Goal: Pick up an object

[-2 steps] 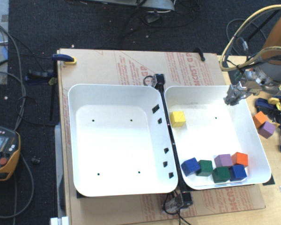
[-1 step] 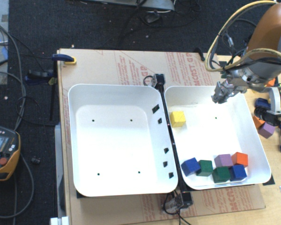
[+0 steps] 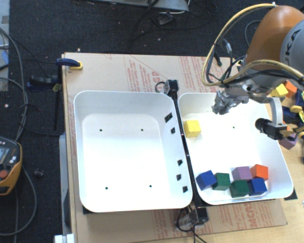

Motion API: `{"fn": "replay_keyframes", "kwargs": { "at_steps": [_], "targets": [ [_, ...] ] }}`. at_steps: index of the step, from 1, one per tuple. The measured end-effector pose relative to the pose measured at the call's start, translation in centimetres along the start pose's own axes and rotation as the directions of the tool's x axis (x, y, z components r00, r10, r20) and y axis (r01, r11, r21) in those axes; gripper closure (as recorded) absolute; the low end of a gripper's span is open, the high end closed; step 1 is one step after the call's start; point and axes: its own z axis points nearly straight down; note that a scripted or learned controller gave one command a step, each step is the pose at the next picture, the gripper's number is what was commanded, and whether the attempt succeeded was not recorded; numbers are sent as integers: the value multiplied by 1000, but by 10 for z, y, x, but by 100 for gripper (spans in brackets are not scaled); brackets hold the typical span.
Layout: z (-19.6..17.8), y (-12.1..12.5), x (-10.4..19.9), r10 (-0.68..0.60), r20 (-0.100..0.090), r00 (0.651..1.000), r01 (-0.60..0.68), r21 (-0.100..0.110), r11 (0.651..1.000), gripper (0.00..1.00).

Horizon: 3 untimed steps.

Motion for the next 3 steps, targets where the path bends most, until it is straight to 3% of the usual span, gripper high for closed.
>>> {"fn": "replay_keyframes", "kwargs": {
  "at_steps": [1, 3],
  "targets": [
    [4, 14, 51, 0, 0, 1000, 0, -1, 1000, 100],
    [-4, 10, 144, 0, 0, 1000, 0, -1, 1000, 100]
  ]
}}
